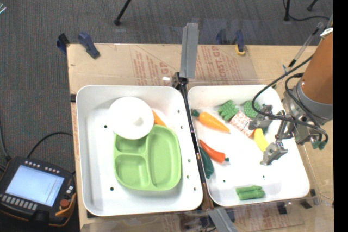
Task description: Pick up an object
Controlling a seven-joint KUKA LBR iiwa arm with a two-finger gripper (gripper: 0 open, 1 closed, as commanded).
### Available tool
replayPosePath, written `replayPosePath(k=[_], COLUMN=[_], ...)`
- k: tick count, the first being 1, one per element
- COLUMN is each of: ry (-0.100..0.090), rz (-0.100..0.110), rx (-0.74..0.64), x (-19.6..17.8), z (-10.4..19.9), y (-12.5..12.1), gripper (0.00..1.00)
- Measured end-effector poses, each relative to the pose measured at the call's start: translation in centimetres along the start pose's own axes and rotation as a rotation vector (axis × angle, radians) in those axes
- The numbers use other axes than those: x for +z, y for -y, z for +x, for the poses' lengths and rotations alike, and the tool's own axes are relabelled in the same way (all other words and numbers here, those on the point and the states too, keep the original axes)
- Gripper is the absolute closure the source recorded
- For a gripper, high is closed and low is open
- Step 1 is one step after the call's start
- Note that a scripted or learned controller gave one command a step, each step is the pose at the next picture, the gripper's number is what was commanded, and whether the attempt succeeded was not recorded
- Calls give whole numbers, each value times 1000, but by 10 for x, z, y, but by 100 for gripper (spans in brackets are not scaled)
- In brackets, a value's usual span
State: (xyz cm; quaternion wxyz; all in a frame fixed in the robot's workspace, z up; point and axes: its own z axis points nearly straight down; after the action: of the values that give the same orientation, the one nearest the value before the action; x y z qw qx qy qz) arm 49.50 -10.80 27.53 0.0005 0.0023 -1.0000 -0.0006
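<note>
My gripper (266,136) hangs low over the right side of the right bin (293,185), open, with one finger (261,117) toward the back and the other (272,154) toward the front. A small yellow banana-like piece (260,140) lies on the bin floor between the two fingers, and neither finger visibly presses on it. An orange carrot (213,122) and a red-orange pepper (213,152) lie further left in the same bin.
A green bumpy piece (250,192) lies near the right bin's front wall. Two green items (228,110) and a red-and-white packet (240,123) sit toward the back. A dark green piece (208,165) rests at the left wall. The left bin (89,182) holds a green divided plate (148,157) and a white bowl (130,117).
</note>
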Motion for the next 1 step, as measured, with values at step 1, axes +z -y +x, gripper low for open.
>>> replayPosePath(k=[1], ry=[-13], rz=[-2], rx=[153], x=[178], z=[-57], y=[26], gripper=[0])
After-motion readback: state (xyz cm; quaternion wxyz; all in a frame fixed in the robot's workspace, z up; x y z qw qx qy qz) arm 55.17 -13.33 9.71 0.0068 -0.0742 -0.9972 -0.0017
